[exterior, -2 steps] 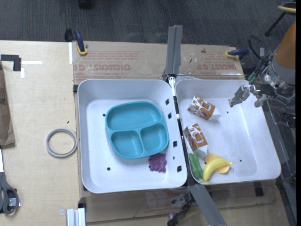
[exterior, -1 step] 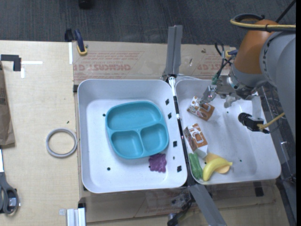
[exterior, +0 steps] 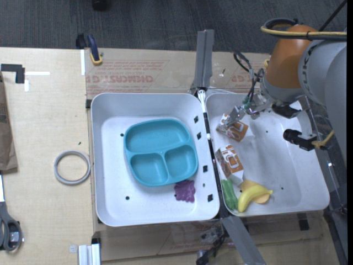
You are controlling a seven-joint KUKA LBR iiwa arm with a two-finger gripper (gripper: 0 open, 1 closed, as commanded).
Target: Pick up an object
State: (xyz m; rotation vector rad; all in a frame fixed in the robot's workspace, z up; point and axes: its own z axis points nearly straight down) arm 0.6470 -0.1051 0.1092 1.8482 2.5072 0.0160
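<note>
In the left bin [exterior: 105, 164], a divided tray [exterior: 160, 152] sits centred, grapes [exterior: 185, 191] at its five o'clock. In the right bin [exterior: 298, 192], two snack packets [exterior: 233, 130] lie at ten o'clock, banana [exterior: 251, 194] at seven.

The setting is a robotics lab or test workshop, not a home. A pale wooden tabletop [exterior: 44, 120] carries two shallow white plastic bins [exterior: 105, 164] set side by side, with a flattened brown cardboard sheet [exterior: 143, 73] under their far edge. A grey industrial robot arm with an orange band [exterior: 292, 54] reaches in over the right bin, trailing black cables. Workshop odds lie about the tabletop: a grey roll of tape [exterior: 72, 167], scissors with grey handles [exterior: 10, 232] and a small blue clamp [exterior: 91, 46] on the far edge. Beyond the tabletop lies dark grey carpeted floor [exterior: 165, 10]. The bins hold toy-like props, such as a yellow plastic banana [exterior: 252, 194] and a blue divided plastic tray [exterior: 160, 152].
</note>
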